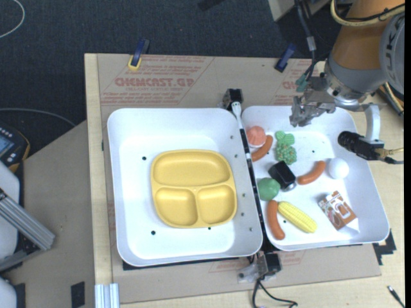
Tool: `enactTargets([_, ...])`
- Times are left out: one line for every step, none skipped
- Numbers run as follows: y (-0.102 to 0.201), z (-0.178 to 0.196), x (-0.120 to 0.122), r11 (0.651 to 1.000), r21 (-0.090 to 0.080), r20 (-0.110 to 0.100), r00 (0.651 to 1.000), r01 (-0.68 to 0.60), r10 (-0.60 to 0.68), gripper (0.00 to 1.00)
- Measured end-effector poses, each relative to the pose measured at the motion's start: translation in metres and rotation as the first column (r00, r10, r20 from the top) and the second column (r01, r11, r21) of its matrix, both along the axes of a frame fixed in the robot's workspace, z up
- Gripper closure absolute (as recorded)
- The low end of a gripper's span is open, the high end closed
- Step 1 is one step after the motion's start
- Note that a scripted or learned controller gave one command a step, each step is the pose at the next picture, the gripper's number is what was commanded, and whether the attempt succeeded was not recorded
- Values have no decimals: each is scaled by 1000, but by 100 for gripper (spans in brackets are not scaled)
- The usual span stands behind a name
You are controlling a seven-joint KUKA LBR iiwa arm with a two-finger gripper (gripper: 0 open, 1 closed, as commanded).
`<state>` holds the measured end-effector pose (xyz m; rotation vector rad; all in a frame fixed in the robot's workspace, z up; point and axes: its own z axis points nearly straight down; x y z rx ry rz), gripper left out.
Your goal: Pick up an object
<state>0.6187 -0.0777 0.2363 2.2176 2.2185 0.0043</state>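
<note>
- We see the gripper [302, 117] at the far edge of the right bin [372, 201], hanging from the grey arm [359, 37] that reaches in from the right.
- We cannot tell how far it is open; nothing shows in its hold.
- The things to pick all lie in the right bin, nearer to us than the gripper.
- Closest to it is a green broccoli piece [285, 145], just below and a little left of the tip, apart from it.
- Left of the broccoli we see a pink ball [255, 135] touching a sausage [262, 148] against the bin's left wall.
- A black block [282, 174] lies near the middle of the bin, with a green round piece [268, 188] just beside it on the left.
- A second sausage [312, 172] lies to the right of the black block, and a white ball [338, 168] sits at its right end.
- Toward the near side we see a third sausage [275, 219] next to a yellow corn cob [297, 217], well apart from the gripper.
- A small red-brown packet [337, 210] lies in the near right part of the bin.
- The left bin [128, 191] holds a yellow divided plate [192, 188].
</note>
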Motion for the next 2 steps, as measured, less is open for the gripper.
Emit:
enactTargets([9,-19,1,1000,2,-9,1000,0,0,100])
enactTargets([-3,-21,0,1000,1,-8,1000,2,-2,100])
